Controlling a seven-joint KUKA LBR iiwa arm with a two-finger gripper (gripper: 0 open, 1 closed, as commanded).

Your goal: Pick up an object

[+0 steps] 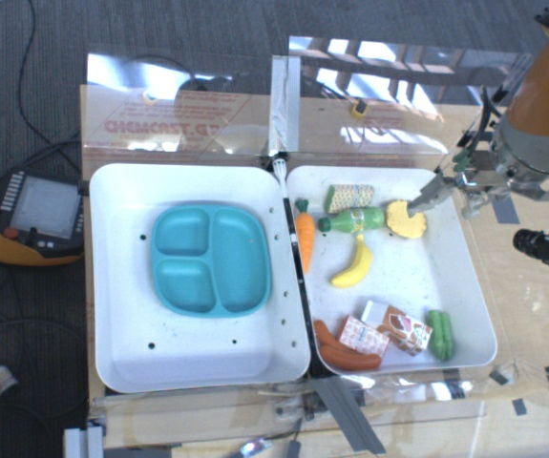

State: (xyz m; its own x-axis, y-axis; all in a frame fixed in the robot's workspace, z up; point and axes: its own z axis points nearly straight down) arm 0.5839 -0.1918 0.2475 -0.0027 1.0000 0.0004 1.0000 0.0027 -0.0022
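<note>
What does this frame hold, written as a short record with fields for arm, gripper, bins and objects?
arm: reaches in from the right, above the right bin's far right corner
gripper: low over the yellow round piece; finger state unclear
left bin: holds a blue divided plate
right bin: holds toy food
far row: corn, green bottle, carrot
middle: banana
near row: sausage, two small cartons, green pepper
held: nothing visibly between the fingers
</note>
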